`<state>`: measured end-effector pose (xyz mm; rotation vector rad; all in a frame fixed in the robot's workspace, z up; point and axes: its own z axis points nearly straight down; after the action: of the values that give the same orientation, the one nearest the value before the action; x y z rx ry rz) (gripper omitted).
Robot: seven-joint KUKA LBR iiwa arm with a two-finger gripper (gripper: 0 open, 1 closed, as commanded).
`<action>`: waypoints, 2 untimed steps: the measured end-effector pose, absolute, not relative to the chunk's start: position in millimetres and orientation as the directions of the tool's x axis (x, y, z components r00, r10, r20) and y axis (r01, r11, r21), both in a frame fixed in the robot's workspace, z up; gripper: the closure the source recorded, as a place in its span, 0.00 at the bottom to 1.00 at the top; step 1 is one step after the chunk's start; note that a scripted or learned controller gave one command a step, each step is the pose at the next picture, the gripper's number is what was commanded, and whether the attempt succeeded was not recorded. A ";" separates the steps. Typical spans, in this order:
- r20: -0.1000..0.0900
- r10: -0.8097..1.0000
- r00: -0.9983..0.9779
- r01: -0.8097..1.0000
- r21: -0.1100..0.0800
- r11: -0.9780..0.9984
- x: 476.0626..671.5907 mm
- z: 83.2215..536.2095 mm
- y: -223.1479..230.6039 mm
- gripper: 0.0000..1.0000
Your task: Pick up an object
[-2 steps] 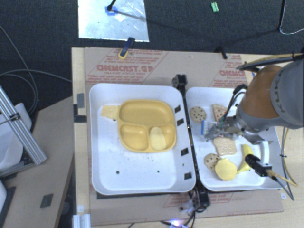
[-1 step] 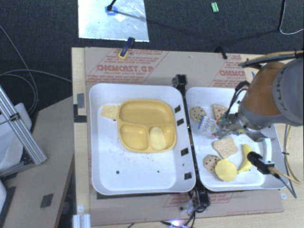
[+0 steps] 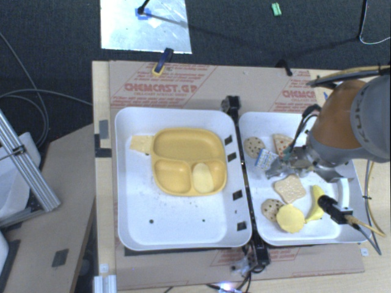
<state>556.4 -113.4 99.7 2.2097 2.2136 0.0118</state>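
Toast (image 3: 289,188): light, stiff, flat, probably toy; best pinched across edges. Gripper (image 3: 287,162) just above; jaws' state unclear.

Plastic, cardboard and foil

Both bins (image 3: 183,237) look like smooth white plastic with a soft sheen; the yellow tray (image 3: 186,148) is matt plastic. Underneath, printed brown cardboard (image 3: 256,87), dull and flat. Up top, a crinkly silver sheet (image 3: 145,17) glares like foil on dark, rough carpet (image 3: 49,29).

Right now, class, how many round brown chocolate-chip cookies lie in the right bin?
2: one round brown chocolate-chip cookie near the bin's upper left, another at lower left beside the yellow disc. The arm may hide more.
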 end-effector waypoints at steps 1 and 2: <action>-0.004 1.000 -0.005 1.000 0.011 0.005 640.1 116.9 -143.2 0.00; -0.001 1.000 -0.005 1.000 0.003 0.005 662.1 83.5 -150.0 0.00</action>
<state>662.1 -150.0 83.5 2.2136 2.2247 0.0025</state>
